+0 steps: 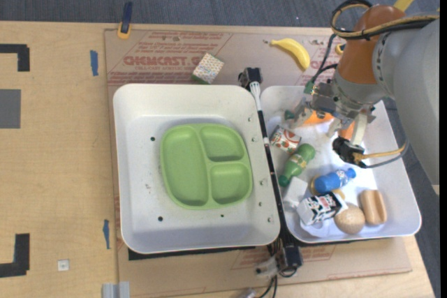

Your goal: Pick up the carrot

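The carrot [317, 119] is a small orange piece lying in the back part of the right bin [398, 171]. It is partly covered by my gripper [325, 108], which hangs low right over it at the end of the grey arm with the orange band [362, 56]. Another bit of orange [346, 128] peeks out to the right of the gripper body. I cannot see whether the carrot lies between the gripper's parts or just under them.
The right bin also holds a red-and-white can [285, 139], a green bottle [296, 162], a blue item [331, 181], a black-and-white item [321, 206], a bun [374, 206] and a tan ball [349, 220]. A green divided plate [206, 165] lies in the left bin [133, 150]. A banana [292, 51] lies behind the bins.
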Robot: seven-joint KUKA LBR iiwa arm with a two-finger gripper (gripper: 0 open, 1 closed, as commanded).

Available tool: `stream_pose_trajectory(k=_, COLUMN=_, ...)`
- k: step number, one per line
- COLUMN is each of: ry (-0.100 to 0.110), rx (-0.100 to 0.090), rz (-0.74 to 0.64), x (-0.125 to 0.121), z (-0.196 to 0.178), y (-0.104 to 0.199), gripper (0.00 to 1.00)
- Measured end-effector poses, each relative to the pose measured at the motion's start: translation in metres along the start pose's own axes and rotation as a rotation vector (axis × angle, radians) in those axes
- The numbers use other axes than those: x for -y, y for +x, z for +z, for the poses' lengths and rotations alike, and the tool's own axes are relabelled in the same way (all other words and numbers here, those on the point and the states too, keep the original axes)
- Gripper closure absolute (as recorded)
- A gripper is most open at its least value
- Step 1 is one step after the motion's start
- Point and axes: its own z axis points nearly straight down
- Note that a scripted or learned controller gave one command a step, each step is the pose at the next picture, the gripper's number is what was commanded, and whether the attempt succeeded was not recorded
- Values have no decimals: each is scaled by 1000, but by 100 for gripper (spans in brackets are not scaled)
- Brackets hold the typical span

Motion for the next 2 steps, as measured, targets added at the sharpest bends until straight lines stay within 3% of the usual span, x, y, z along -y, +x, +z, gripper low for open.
stream_pose_trajectory(k=1, ry=-3, rx=1, rz=203, x=9, z=0, y=-58, gripper=0)
stream_pose_trajectory(k=2, ry=-9, rx=-4, rz=200, x=7, z=-13, y=-54, gripper=100)
